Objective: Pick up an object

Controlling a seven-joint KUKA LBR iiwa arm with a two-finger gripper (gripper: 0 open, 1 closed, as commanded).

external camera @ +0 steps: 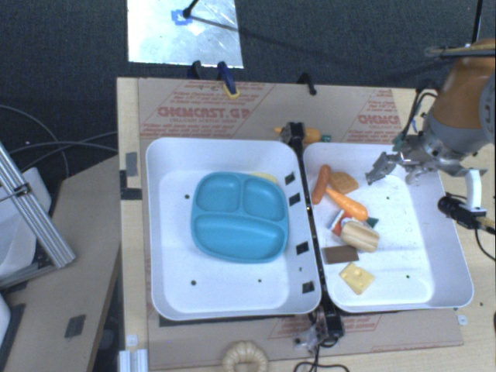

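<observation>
Hovering over your right bin (446,231), the gripper (397,167) has its fingers apart and empty; toy foods, including a carrot (346,204), lie below near the divider.

Two shallow white bins sit side by side at the middle of the frame, the left bin (167,285) touching the right bin (434,285) along a central divider. A blue three-compartment plastic tray (239,215) lies in the middle of the left bin. In the right bin's left half, an orange toy carrot (346,204) lies beside an orange sausage-shaped piece (321,184); below them sit a tan bread roll (360,235), a brown flat square (339,254) and, lowest, a yellow cheese wedge (356,277). The grey two-finger gripper (397,167) hangs over the right bin's upper right part.
</observation>
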